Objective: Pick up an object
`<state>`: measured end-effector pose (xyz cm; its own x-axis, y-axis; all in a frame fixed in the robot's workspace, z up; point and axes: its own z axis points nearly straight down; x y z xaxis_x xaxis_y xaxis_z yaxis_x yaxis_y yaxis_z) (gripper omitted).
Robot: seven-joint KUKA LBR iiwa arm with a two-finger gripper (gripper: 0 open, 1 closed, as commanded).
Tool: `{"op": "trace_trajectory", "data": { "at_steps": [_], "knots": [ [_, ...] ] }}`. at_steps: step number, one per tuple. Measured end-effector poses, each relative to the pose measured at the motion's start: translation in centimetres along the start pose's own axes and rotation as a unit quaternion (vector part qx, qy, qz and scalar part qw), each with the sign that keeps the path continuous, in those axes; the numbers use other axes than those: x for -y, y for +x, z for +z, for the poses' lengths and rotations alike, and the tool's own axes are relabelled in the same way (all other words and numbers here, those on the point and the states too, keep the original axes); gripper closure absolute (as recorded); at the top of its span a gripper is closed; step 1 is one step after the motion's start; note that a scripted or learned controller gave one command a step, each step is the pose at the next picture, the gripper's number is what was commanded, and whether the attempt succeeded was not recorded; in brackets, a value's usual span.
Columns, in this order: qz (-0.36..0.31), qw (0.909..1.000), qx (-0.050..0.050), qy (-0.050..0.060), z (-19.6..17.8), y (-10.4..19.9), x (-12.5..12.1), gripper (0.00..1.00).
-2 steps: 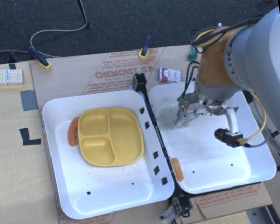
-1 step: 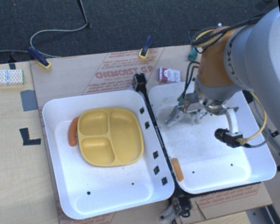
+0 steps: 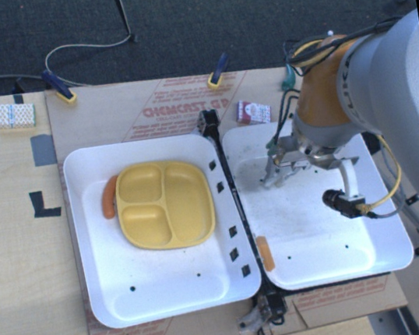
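Seen from above, the grey arm with its orange band [image 3: 322,93] reaches in from the right over the right-hand shallow white plastic bin [image 3: 381,254], and its two-finger metal gripper [image 3: 274,176] hangs low over the upper left part of that bin's floor, close to the divider between the bins. The fingers are small and blurred against the white floor, so whether they are parted or closed cannot be told, and nothing can be made out between them. A small orange carrot-shaped piece [image 3: 265,253] lies in the same bin, tight against its left wall near the front corner, well apart from the gripper. In the left-hand shallow white plastic bin [image 3: 167,299] a yellow three-compartment plastic plate [image 3: 165,204] sits in the upper middle, and an orange sausage-shaped piece [image 3: 108,199] lies just beside the plate's left edge, partly tucked under it. Both bins rest on a sheet of brown cardboard [image 3: 169,110].
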<state>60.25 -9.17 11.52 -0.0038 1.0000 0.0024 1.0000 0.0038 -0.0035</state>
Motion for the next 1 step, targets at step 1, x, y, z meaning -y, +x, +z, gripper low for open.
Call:
{"op": "trace_trajectory", "data": {
  "at_steps": [1],
  "knots": [
    [0.000, 1.0000, 0.000, 0.000, 0.01, -0.01, 0.01, 0.00]
  ]
}}
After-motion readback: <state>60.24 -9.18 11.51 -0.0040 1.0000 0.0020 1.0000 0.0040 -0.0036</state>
